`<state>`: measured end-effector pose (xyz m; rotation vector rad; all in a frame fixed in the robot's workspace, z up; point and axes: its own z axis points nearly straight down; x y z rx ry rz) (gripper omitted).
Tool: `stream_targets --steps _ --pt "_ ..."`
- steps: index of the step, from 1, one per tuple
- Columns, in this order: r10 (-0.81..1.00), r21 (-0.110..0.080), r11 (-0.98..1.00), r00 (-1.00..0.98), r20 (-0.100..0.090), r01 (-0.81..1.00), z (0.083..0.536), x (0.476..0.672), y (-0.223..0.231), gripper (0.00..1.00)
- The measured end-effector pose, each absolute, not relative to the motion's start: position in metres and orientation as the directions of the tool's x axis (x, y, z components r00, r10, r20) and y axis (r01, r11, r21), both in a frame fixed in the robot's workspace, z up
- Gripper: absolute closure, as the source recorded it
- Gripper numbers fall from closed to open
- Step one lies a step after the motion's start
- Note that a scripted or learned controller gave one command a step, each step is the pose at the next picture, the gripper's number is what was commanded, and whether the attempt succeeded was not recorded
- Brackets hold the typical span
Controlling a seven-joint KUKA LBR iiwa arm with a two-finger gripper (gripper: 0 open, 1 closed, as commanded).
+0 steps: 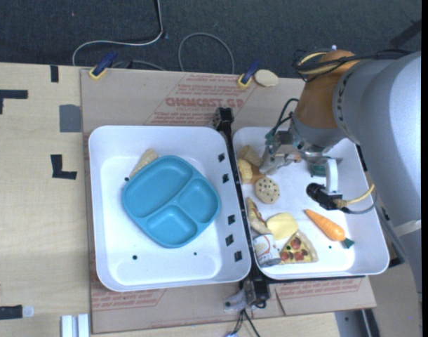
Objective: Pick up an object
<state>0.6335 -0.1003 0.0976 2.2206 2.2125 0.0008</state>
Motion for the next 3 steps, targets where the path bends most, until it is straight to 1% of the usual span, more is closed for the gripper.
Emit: stream_targets --steps 1,2,3 --pt "1.0 0.004 -0.005 0.005 -0.008 1.0 0.097 0.633 -0.102 0.0" --pt "1.0 0.004 -0.002 0.002 -0.009 1.0 0.087 0.634 -0.103 0.0" --pt "1.0 0.005 -0.002 0.002 -0.003 1.0 0.097 0.635 -0.1 1.0"
